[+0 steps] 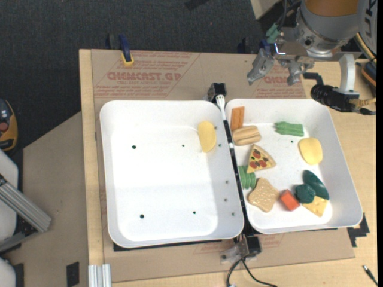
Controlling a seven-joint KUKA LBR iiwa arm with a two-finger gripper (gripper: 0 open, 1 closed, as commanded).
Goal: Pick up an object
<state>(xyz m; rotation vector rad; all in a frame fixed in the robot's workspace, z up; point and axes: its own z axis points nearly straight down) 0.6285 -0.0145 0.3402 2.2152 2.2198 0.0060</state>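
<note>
My gripper hangs open above the far edge of the right bin, with nothing between its fingers. Below it the right bin holds an orange stick, a hot dog bun, a green piece, a pale yellow lemon shape, a pizza slice, a toast slice, a small red-orange piece, dark green leafy pieces and a yellow cheese wedge. A yellow chip-like piece lies in the left bin near its right wall.
Both bins sit on a cardboard-covered bench. A black clip stands at the far end of the wall between the bins. A yellow clamp sits at the bench's far left edge. A green strip lies by the dividing wall.
</note>
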